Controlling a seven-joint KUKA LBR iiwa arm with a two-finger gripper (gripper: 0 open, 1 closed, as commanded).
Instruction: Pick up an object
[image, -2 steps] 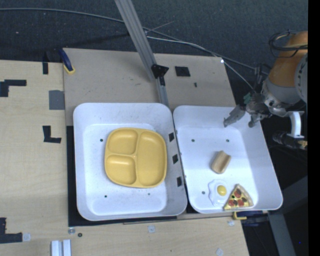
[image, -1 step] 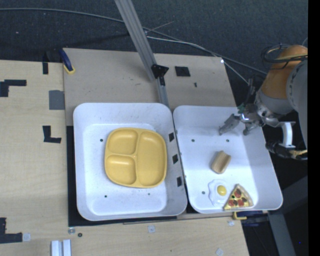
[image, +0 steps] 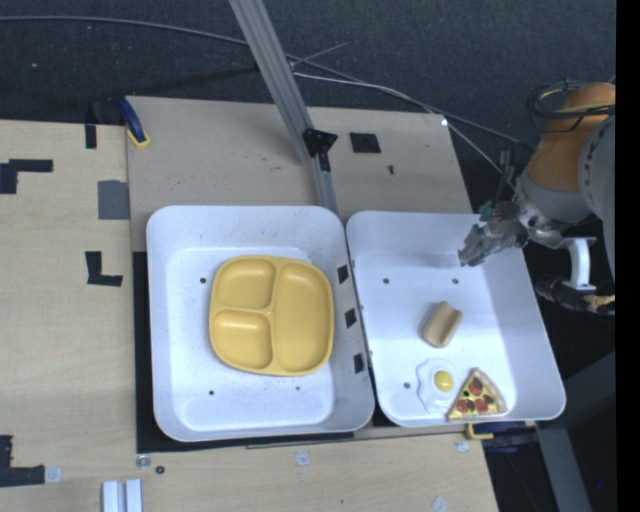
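Your bench (image: 230, 150) carries two white bins side by side. The left bin (image: 180, 300) holds a yellow plate (image: 271, 314) with three compartments, well apart from the arm (image: 570, 160). The right bin (image: 400, 250) holds three small things: a tan roll (image: 441, 324) near its middle, and toward its near edge a fried egg (image: 436, 383) touching or just beside a pizza slice (image: 476, 395).

The gripper (image: 478, 245) hangs over the far right part of the right bin, nothing between its tips. Whether the tips stand apart or together cannot be told from this slant.

The roll is the nearest candidate: it lies down-frame and slightly left of the gripper, near but not under it. Its long axis runs upper right to lower left. In my judgement, you should grip across that axis.
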